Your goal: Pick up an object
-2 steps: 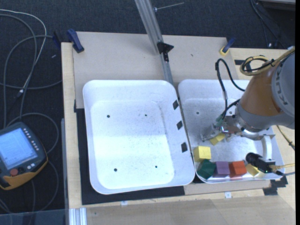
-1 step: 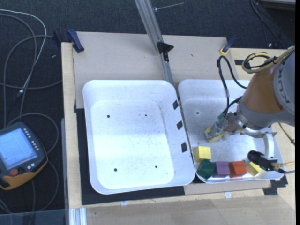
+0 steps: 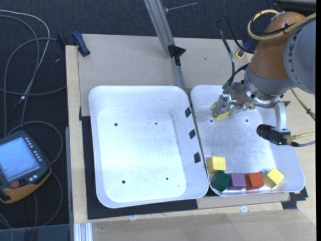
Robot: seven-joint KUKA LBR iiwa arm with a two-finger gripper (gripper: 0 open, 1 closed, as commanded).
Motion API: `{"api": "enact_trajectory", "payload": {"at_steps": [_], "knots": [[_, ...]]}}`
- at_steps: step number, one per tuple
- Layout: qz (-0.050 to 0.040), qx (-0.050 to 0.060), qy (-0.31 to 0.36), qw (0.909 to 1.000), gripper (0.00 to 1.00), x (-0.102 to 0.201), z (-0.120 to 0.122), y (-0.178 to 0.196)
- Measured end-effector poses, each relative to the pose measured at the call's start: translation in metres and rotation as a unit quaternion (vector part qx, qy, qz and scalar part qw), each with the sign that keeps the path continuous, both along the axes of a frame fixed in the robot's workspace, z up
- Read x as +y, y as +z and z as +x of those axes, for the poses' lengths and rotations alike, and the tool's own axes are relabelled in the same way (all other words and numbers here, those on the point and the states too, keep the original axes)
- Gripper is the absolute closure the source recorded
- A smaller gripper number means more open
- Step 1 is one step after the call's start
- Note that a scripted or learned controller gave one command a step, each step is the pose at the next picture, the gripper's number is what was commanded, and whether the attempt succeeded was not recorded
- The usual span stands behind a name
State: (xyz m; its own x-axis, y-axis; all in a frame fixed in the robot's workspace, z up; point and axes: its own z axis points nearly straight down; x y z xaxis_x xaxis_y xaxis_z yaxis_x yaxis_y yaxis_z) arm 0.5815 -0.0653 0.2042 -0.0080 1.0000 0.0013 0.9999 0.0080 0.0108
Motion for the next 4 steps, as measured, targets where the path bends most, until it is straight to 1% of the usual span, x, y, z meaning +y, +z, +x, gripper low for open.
{"api": "enact_trajectory", "payload": {"at_steps": [1, 2, 3, 4], "knots": [[-0.0009, 0.006, -0.003, 1.0, 0.0, -0.004, -0.003, -0.004], [0.0003, 0.011, -0.005, 0.9999, 0.0, -0.021, -0.017, -0.11], [-0.0021, 0.002, -0.004, 1.0, 0.0, -0.048, 0.028, -0.071], [-0.0041, -0.002, -0.003, 1.0, 0.0, -0.034, 0.054, -0.077]]}}
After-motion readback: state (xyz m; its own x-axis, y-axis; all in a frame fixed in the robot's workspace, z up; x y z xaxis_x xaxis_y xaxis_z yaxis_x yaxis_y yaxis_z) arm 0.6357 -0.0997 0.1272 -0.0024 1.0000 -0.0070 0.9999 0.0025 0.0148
